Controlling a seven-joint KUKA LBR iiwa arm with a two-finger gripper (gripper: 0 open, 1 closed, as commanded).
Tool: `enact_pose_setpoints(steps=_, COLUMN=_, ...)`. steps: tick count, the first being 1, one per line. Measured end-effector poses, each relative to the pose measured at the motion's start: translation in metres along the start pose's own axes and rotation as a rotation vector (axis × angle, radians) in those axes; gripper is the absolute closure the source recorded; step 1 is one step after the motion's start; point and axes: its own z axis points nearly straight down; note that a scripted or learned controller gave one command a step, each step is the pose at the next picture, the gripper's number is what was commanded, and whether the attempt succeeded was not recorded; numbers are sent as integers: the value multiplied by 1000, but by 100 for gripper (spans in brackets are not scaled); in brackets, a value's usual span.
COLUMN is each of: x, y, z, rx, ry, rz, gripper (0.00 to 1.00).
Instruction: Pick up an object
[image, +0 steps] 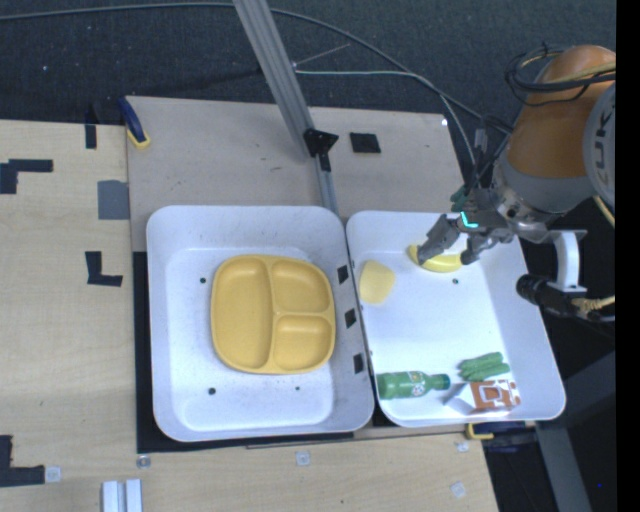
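Arm: the grey KUKA arm with its orange band reaches in from the right, its wrist over the far right part of the right bin (520, 330).
Gripper: the gripper (453, 247) hangs low over the far edge area of the right bin, its two dark fingers spread apart and pointing down toward the bin floor.
Grip state: released; nothing sits between the fingers.
Banana: a small yellow banana (441, 262) lies on the right bin floor near the far edge, right under the fingertips and between them as seen from above; whether they touch it cannot be told.
Yellow piece: a pale yellow rounded object (376, 282) lies near the right bin's left wall, just left of the banana and apart from it.
Green bottle: a green bottle (411, 383) lies on its side near the right bin's near edge, its neck pointing right.
Green vegetable: a small green ridged item (483, 366) lies near the near right corner, just right of the bottle.
Carton: a small orange and white carton (487, 396) rests at the near right corner, just below the green item.
Left bin: the left bin (170, 300) holds a yellow divided plate (272, 312) with three compartments, lying flat in the middle.
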Motion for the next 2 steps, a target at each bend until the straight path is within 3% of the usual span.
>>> enact_pose_setpoints(steps=1, x=0, y=1, z=-1, rx=-2, ry=0, rz=0, gripper=0)
enact_pose_setpoints(steps=2, x=5, y=5, z=45, rx=2, ry=-1, rz=0, gripper=0)
